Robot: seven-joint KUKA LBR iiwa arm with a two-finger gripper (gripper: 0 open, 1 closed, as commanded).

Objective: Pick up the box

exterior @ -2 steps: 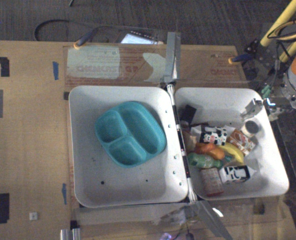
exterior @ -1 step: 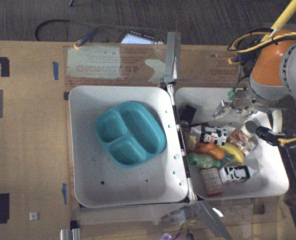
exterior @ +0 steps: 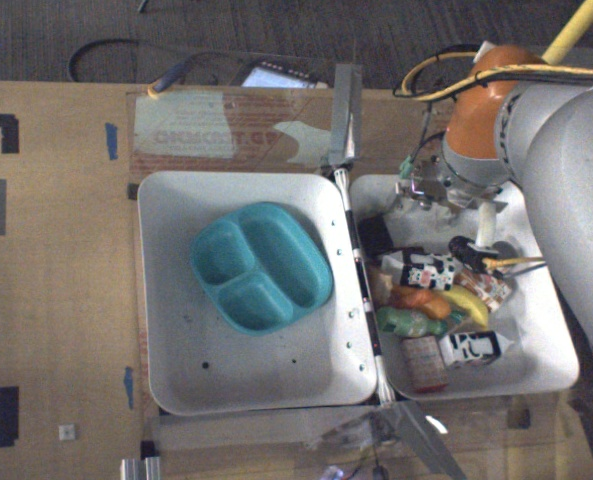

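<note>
We saw even, fairly bright overhead light, soft shadows only. The left bin and right bin looked washed out, near glare on the white. The arm at right was blown pale and soft. Overall the frame was low-res, slightly blurry, and the small items in the right bin were smeared.

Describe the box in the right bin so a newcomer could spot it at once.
Start at the right white bin, the one crowded with toy food. At the near edge of that pile, beside a black-and-white carton, lies the box. It is the small flat reddish-brown rectangle with a pale label, unlike the rounded banana and carrot above it.
</note>
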